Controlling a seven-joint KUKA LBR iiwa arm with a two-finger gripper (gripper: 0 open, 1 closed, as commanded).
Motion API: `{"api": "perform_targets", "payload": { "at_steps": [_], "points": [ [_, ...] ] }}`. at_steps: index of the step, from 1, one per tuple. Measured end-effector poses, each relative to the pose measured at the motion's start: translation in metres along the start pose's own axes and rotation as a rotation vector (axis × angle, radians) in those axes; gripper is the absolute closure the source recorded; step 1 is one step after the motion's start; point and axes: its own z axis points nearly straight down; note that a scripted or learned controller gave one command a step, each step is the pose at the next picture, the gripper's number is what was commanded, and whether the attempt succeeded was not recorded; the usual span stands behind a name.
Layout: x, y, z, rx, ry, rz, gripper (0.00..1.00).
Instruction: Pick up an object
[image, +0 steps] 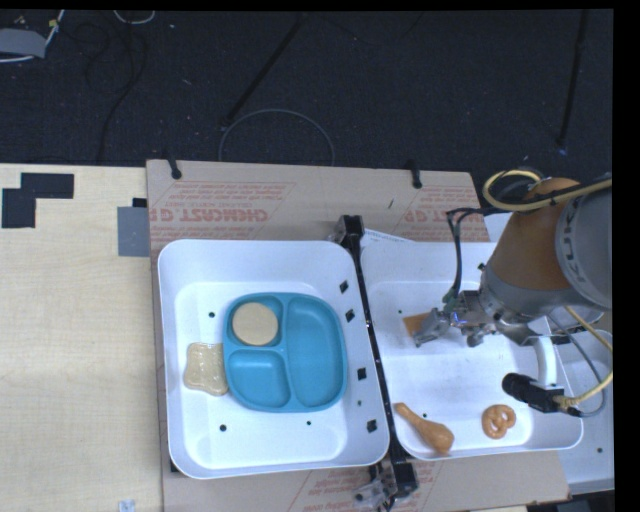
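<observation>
Tan drumstick (424, 427) and glazed pretzel (497, 421) lie below the tool (432, 329).

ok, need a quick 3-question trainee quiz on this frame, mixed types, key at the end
1. True or false: the blue divided plate lies in the right bin.
2. Multiple choice: what sits in the plate's upper-left compartment? A) a pretzel B) a round tan cookie C) a drumstick
3. Short answer: name the two food items near the front edge of the right bin.

Key
1. False. It lies in the left bin.
2. B, the round tan cookie.
3. The drumstick and the pretzel. The gripper hangs over that bin further back, next to a small orange piece.
</observation>
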Motion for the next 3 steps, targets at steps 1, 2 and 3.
{"api": "perform_targets", "payload": {
  "at_steps": [1, 2, 3],
  "points": [
    [0.002, 0.000, 0.020, -0.001, 0.000, 0.002, 0.00],
    [0.000, 0.000, 0.008, -0.003, -0.001, 0.007, 1.00],
    [-0.004, -0.004, -0.035, -0.007, -0.002, 0.009, 1.00]
  ]
}}
